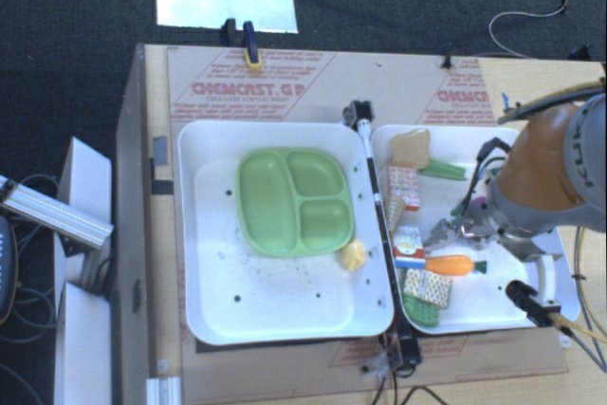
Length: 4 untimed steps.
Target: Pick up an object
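The grey-and-orange arm's two-finger gripper [453, 230] is seen low in the right white bin [493, 316], at the frame's centre right, just above the orange carrot-shaped toy [449, 266] and beside the small red, white and blue carton [409, 246]; a clean pick is judged to call for centring on a single item and descending straight, so that the checked yellow-green wafer [428, 288] nearby is not dragged along. How far the gripper is parted cannot be told, and nothing is seen held in it. The green three-compartment plastic plate [294, 202] and pale yellow lump [353, 254] are noted in the left white bin [218, 318], well apart.
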Available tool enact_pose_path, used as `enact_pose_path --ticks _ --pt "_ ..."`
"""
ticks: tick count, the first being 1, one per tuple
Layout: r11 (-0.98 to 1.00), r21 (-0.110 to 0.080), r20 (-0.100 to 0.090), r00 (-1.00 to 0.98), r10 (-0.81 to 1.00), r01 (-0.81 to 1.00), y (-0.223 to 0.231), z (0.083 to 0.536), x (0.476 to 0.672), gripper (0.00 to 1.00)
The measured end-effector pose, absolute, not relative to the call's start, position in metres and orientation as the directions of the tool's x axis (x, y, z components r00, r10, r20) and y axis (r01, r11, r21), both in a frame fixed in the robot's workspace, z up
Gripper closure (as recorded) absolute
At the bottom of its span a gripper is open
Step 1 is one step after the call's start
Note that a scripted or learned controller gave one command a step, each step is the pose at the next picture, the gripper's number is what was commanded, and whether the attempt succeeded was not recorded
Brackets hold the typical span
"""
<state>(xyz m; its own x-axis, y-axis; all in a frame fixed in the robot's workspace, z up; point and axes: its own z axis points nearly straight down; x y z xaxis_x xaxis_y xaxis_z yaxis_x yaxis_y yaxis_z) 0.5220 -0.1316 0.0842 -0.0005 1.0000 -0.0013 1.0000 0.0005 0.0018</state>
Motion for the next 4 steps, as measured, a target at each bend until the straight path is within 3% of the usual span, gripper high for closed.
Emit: enact_pose_path --ticks 1,2,3,4 --pt "-0.008 0.008 -0.02 0.008 1.0 1.0 -0.108 0.087 0.539 0.0" --pt "0.003 0.004 -0.002 -0.003 1.0 1.0 -0.085 0.085 0.6 0.0" --pt "0.004 -0.001 0.001 -0.004 1.0 1.0 -0.085 0.095 0.599 1.0" --pt "0.004 0.0 0.001 -0.004 1.0 1.0 -0.085 0.095 0.599 0.0"
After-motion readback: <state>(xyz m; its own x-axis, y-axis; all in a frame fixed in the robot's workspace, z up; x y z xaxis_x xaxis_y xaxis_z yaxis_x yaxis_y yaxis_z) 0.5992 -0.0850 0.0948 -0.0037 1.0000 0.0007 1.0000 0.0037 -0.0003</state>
